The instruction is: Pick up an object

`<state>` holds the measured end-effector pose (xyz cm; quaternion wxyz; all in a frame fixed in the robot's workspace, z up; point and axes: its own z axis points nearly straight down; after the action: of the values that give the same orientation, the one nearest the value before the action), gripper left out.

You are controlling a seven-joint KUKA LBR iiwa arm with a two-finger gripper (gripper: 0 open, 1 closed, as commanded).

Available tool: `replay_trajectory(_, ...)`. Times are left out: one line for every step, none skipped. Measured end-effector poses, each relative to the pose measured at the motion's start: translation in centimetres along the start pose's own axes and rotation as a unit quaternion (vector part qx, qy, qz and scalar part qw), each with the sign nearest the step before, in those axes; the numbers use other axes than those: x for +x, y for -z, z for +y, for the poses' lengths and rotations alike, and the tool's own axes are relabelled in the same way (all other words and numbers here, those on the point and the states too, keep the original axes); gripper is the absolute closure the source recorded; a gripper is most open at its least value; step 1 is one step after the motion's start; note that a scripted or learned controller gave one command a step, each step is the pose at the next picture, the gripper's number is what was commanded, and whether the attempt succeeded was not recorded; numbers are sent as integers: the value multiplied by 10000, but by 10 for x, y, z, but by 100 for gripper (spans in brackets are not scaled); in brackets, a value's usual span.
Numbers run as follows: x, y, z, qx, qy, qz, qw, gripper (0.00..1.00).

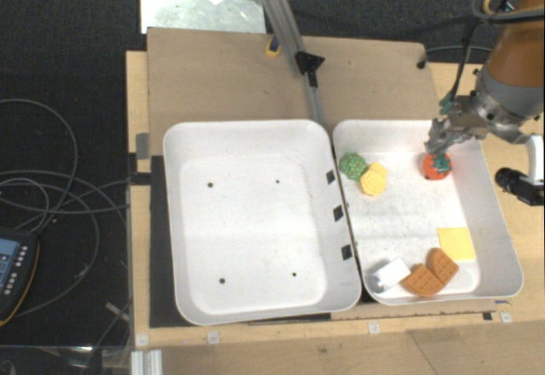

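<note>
The right bin (477, 220) holds a red strawberry-like toy (437, 166) near its far right corner, a green broccoli-like toy (352, 165) with a yellow piece (373, 181) beside it, a yellow square block (456, 242), two brown waffle-like pieces (431, 274) and a small white object (390, 274). My gripper (440, 143) hangs directly over the red toy, its tips at the toy's top. Whether the toy sits between the tips I cannot make out.
The left bin (247, 220) lies beside the right one. A grey pole (285, 15) slants across the bench's far side. Cables (51, 186) trail on the floor at the left. A black fitting (515, 184) sits by the right bin's right rim.
</note>
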<state>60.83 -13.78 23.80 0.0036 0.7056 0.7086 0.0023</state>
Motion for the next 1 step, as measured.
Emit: replay_trajectory(47,-8,13,24,27,12,10000,100)
